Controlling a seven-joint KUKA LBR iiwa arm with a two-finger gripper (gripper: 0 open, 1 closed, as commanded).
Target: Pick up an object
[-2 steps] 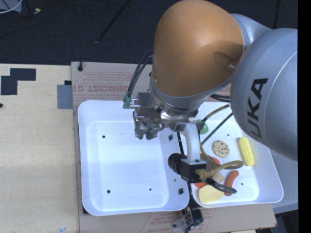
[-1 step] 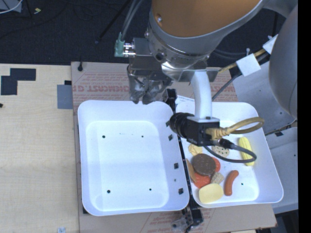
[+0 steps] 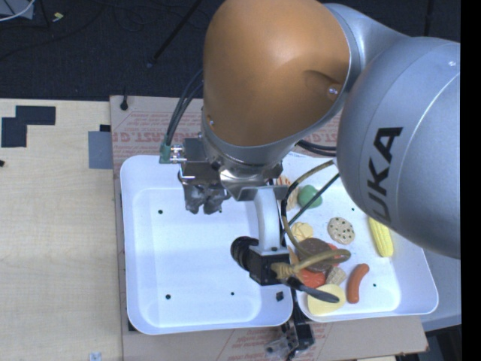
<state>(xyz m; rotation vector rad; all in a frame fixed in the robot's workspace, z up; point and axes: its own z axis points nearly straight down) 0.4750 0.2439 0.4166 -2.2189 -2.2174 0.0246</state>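
Nearest, along the front of the right bin (image 3: 425, 307): a flat yellow piece (image 3: 328, 301), pale and smooth, just beside a red-orange sausage (image 3: 356, 282) that is glossy, rounded at both ends and lying slantwise. Just behind, a brown lump (image 3: 325, 251), duller in finish, shape hard to read. Further back, a round cookie (image 3: 340, 230), tan with dark specks, and near it a corn cob (image 3: 381, 237), bright yellow and ribbed, close to the right wall. Furthest in that bin, a small green ball (image 3: 308, 195). All moulded plastic by the look (toy food, probably light and hard, the curved pieces likely slippery).

To the left, the left bin (image 3: 180, 277): shallow, white, smooth-floored, with a few small dark dots. Over its far half, the gripper (image 3: 203, 199), dark metal, hanging above the floor with nothing seen in it. Spread or pressed together? Cannot tell from this angle. Well apart from every toy.

Judged from that: no pick made yet, task barely begun. Left to do: cross to the right bin, come down on one piece, close on it, lift it clear.

Behind and above, the arm (image 3: 278, 74) — a big orange dome set in grey casing, smooth and faintly shiny. Beyond and beside the bins, the pale wood bench (image 3: 45, 194).
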